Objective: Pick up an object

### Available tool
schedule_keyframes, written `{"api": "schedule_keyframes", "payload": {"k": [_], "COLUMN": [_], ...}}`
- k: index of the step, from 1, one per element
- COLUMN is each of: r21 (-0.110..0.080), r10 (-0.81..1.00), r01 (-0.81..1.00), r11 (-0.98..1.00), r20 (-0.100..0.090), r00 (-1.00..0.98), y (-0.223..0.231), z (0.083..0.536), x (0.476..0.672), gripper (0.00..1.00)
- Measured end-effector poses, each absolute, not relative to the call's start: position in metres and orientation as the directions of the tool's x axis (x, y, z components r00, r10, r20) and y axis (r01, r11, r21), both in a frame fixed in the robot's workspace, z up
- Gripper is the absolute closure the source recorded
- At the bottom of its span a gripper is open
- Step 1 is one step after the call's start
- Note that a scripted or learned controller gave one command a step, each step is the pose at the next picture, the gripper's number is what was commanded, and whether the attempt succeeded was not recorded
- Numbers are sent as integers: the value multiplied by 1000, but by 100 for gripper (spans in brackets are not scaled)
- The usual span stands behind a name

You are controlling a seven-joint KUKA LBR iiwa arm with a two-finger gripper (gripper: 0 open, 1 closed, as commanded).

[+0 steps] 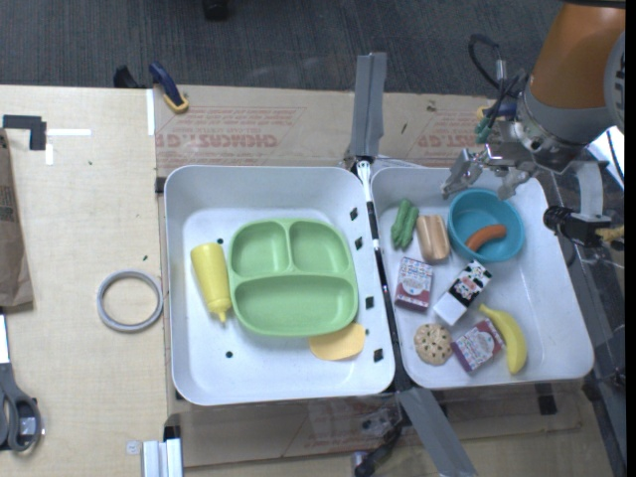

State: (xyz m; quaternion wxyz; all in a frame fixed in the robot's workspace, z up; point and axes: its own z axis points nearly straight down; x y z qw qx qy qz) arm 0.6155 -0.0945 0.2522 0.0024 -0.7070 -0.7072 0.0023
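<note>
My gripper [487, 175] hangs open over the far rim of the blue bowl [477, 249] in the right bin [566, 296], with nothing between its fingers. An orange sausage [487, 237] lies in the bowl. Left of the bowl are a tan bun [432, 238] and a green pod [403, 224]. Nearer the front lie a red box [413, 284], a black-and-white carton [464, 292], a banana [509, 338], a cookie [432, 343] and a red packet [476, 346].
The left bin [184, 366] holds a green divided plate [293, 276], a yellow bottle [211, 278] and a yellow-orange slice [338, 344]. On the bench to the left sit a tape ring [130, 299] and scissors [15, 420].
</note>
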Motion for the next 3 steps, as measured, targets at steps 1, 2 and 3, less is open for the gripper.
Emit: {"api": "schedule_keyframes", "payload": {"k": [1, 2, 3], "r21": [-7, -7, 4], "r10": [995, 987, 984], "r01": [995, 987, 984], "r11": [100, -161, 180], "r20": [1, -1, -1], "r00": [-100, 161, -180], "y": [-99, -102, -100], "z": [129, 92, 93], "x": [609, 652, 617], "gripper": [0, 0, 0]}}
